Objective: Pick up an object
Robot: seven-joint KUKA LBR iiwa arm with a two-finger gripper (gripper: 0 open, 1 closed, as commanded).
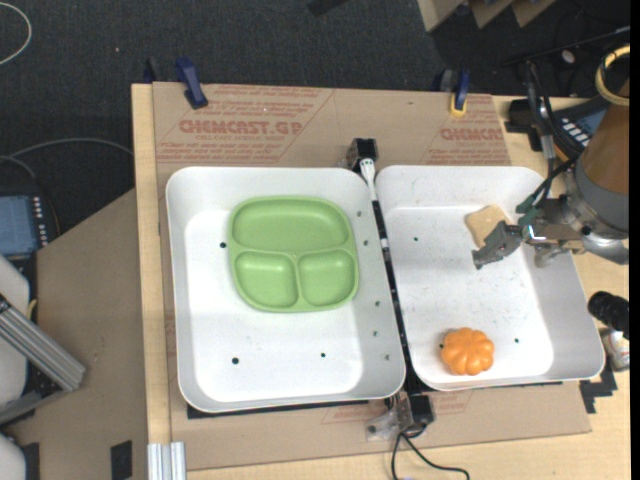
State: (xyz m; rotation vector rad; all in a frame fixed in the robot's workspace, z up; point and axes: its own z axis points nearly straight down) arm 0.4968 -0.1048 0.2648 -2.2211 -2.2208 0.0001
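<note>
A tan, sponge-like block (487, 222) lies in the right bin (430, 348), touching or just behind the gripper (500, 245). One dark finger (493, 252) points down-left; whether the fingers are parted or grip the block cannot be told. Nearer the camera than the fingers sits an orange toy pumpkin (467, 351). The left bin (200, 338) holds a green divided plate (294, 252). The board (250, 126) behind reads "CHEMCAST GP".
</note>
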